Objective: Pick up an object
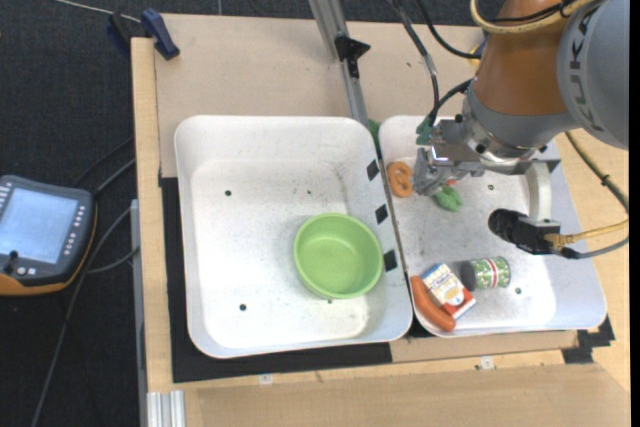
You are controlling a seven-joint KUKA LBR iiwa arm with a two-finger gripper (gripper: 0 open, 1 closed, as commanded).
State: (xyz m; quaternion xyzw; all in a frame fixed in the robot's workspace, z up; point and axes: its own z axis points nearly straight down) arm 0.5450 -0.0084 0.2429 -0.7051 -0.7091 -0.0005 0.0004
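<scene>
Nearest us in the right bin [575, 310] we count one small carton [446, 284] lying partly over an orange carrot-like toy [432, 312], and just beside them one green can [488, 273] on its side; the carton we judge light and stiff with flat faces that suit a pinch, the can rigid but round and likely to roll or slip unless taken across its body. The left bin [200, 215] holds a single light green bowl [338, 255], upright, light and hard, best taken at the rim. Farther back in the right bin lie one small green object [449, 199] and one orange ring-like piece [400, 179] near the dividing wall, well apart from the can. The gripper [440, 177] hangs right over the small green object, which looks soft, light and awkwardly low; we cannot tell how the jaws stand, nor whether they touch it.
</scene>
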